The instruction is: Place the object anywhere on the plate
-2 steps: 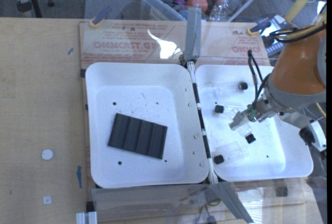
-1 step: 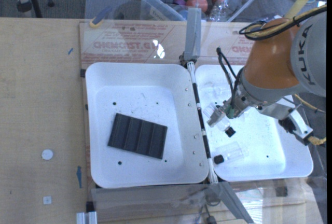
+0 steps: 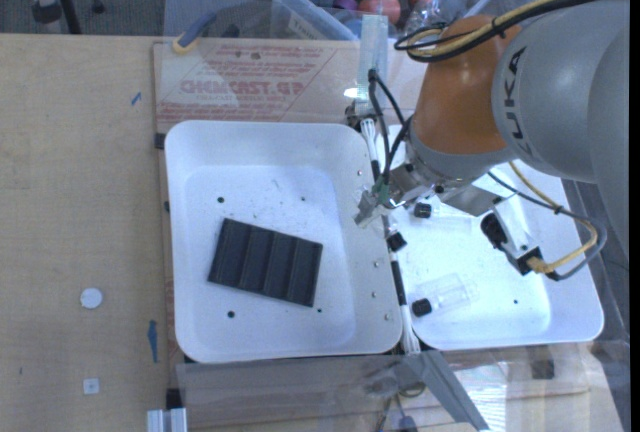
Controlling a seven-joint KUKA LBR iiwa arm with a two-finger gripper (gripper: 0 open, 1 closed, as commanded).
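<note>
Looking down on the pale wooden surface (image 3: 70,170), you see two shallow white bins side by side. The left bin (image 3: 190,160) holds a dark grey ribbed rectangular plate (image 3: 265,262), lying flat. In the right bin (image 3: 570,310) lies a small clear plastic object (image 3: 447,295). The grey arm's hand (image 3: 375,200) sits over the seam between the bins; whether it is open, you cannot tell.
</note>
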